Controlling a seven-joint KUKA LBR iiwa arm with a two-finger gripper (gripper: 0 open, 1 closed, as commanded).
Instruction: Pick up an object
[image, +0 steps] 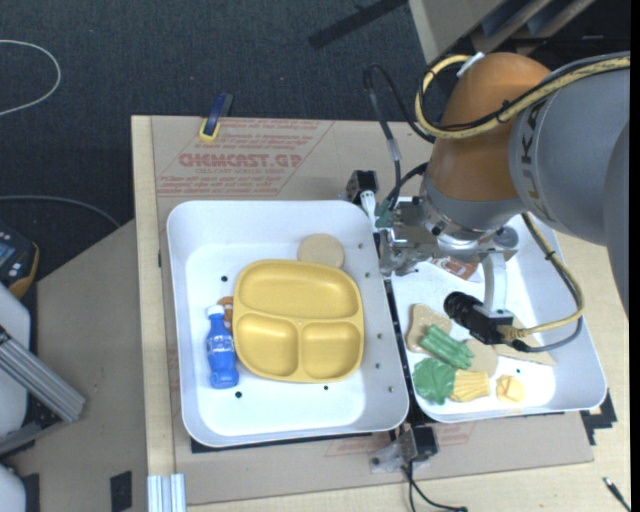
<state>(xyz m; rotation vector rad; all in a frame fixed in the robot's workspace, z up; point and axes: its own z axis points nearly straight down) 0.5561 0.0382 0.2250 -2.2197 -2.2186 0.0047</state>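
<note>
Nearest us is the grey arm (575, 140) with its orange band, reaching in from the right. Its gripper (405, 243) sits low over the upper left corner of the right bin (585, 350), and we cannot tell how wide it stands or whether it holds anything. Both white bins rest on a brown cardboard sheet (250, 155) printed in red, over dark carpet (150, 50). In the left bin (185, 250) we count one yellow divided plate (297, 320), one blue bottle (221, 352) and one tan disc (320, 250). The right bin holds two green toy vegetables (445, 348), one bread slice (427, 318) and two yellow pieces (472, 384).
</note>
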